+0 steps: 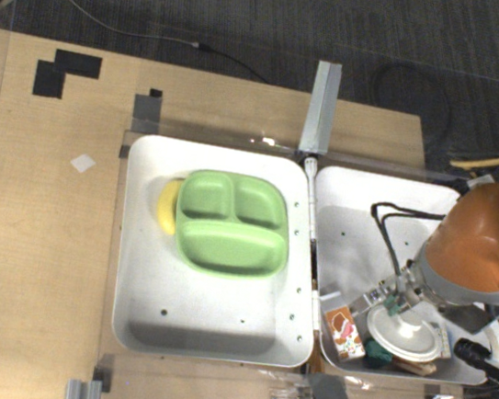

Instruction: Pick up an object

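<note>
One green tray [230, 224], one yellow object [167, 207].

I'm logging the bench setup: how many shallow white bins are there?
2. The left bin holds a green divided tray; the right bin sits beside it, under the arm. No others visible.

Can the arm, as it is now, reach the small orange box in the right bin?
Probably yes. The small orange box lies uncovered near the front left corner of the right bin, and the gripper is just beside it, over the same bin. Nothing lies on top of the box.
</note>
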Controlling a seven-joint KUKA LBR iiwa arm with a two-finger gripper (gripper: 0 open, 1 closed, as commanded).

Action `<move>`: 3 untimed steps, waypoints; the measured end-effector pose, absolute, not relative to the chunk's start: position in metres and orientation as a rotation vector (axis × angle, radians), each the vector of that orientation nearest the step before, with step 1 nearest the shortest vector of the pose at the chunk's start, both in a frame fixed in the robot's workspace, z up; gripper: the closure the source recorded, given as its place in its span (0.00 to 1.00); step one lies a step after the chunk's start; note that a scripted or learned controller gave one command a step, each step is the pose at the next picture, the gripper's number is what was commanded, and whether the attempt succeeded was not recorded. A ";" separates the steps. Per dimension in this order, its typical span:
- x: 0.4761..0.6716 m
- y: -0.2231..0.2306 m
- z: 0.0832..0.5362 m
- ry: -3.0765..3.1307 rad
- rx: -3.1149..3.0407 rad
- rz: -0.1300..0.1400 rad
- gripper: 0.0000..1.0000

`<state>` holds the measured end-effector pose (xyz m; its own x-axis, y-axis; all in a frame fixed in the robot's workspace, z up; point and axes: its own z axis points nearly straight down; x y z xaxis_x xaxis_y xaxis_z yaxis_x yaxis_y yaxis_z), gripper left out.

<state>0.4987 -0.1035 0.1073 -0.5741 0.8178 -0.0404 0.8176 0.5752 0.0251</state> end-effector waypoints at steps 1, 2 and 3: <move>0.530 -0.112 0.090 3.022 0.789 0.002 0.00; 0.593 -0.111 0.088 2.942 1.068 0.005 0.00; 0.611 -0.044 0.188 3.093 0.486 0.003 0.00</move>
